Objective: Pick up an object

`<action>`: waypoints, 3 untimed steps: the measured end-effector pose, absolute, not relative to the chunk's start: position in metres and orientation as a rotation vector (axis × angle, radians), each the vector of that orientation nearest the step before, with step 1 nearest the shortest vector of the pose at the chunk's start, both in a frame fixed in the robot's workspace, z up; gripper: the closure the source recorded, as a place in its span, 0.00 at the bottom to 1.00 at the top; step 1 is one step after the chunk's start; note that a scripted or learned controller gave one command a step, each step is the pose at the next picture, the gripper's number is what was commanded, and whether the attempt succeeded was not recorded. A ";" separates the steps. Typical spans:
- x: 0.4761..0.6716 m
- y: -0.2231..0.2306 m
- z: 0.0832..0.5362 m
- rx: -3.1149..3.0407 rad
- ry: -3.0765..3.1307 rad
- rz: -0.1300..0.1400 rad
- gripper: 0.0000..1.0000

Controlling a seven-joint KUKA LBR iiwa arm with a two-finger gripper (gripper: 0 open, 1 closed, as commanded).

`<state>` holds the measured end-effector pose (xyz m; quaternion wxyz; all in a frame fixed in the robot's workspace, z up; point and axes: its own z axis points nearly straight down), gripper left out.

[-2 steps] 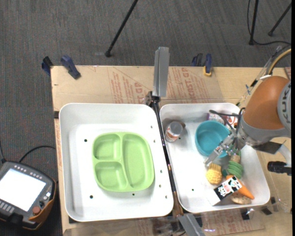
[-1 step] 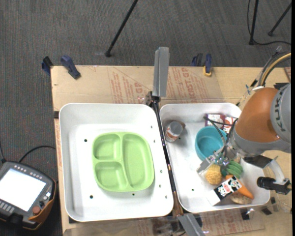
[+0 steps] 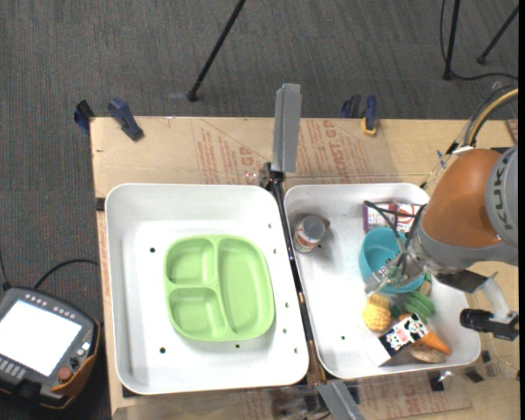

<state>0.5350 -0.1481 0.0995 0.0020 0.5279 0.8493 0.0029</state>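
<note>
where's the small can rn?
The small can lies in the right bin, near its upper-left corner beside the divider between the bins, apart from the teal bowl and the toy clutter to its right.

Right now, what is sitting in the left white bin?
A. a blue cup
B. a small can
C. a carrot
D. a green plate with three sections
D: the green plate, split into three sections, lies flat in the middle of the left white bin; the small can, blue cup and carrot are all in the right bin.
</note>
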 end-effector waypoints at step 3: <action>0.623 -0.107 0.087 2.042 2.389 -0.002 0.00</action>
